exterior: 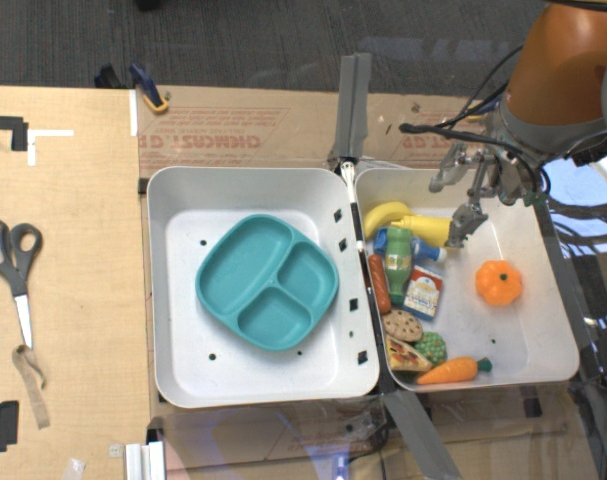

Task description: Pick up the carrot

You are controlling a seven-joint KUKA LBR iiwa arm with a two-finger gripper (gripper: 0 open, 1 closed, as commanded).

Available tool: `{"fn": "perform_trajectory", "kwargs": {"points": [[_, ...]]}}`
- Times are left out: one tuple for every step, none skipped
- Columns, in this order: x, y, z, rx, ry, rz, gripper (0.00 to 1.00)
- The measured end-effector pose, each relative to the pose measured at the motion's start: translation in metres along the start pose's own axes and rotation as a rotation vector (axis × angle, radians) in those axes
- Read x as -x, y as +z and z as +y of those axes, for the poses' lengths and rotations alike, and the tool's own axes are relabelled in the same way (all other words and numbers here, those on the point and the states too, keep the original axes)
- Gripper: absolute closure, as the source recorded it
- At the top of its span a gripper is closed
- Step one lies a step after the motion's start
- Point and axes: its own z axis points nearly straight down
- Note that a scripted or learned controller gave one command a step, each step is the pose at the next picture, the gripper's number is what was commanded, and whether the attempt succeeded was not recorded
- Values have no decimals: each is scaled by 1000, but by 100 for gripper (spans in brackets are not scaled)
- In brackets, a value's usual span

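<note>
Looking at your carrot [449,371]: orange, green-topped, near the right bin's [555,338] front edge; gripper [469,216] jaws can't tell.

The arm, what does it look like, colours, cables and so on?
The arm has a rounded orange band at the top right, with grey metal below it. Thin black cables loop around the wrist. The gripper is slim grey metal with two narrow fingers.
</note>
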Motion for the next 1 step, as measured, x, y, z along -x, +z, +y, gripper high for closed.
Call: {"fn": "perform_trajectory", "kwargs": {"points": [[34,119,1,0,-205,-4,0]]}}
